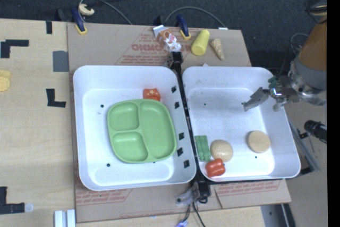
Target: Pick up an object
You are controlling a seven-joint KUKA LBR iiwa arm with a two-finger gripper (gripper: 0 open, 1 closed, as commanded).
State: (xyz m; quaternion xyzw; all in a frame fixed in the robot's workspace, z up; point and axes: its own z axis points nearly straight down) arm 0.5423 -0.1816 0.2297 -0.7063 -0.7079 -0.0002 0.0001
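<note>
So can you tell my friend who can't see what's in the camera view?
A grey robot arm's hand hovers over the right white bin, which contains two round tan buns, a red pepper toy and a green block. The left white bin contains a green divided plate.

The arm [313, 56] runs off the frame's right edge. The gripper [265, 99] is blurred. A small packet [167, 38] at upper center is too small to read.
</note>
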